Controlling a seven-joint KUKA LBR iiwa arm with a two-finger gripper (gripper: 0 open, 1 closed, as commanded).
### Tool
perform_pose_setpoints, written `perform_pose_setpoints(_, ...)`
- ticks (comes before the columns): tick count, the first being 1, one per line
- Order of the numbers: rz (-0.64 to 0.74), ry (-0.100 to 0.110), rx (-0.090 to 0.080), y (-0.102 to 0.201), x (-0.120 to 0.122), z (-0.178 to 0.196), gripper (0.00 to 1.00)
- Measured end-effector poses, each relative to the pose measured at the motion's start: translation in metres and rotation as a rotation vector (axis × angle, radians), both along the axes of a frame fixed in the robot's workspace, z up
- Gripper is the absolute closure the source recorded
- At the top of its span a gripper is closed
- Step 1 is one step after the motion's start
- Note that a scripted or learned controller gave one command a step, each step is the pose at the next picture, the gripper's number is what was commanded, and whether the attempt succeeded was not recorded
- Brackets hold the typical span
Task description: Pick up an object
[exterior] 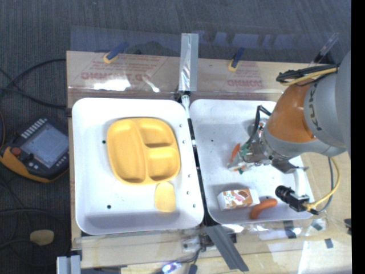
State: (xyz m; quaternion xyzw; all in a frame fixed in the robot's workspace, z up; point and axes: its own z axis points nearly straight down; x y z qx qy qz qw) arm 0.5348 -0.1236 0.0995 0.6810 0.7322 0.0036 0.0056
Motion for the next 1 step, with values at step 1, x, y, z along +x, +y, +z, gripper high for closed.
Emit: perform_pose_setpoints(1, -0.134, 0.015, 0.001, 0.0665, 0.0304, 0.1188, 1.00)
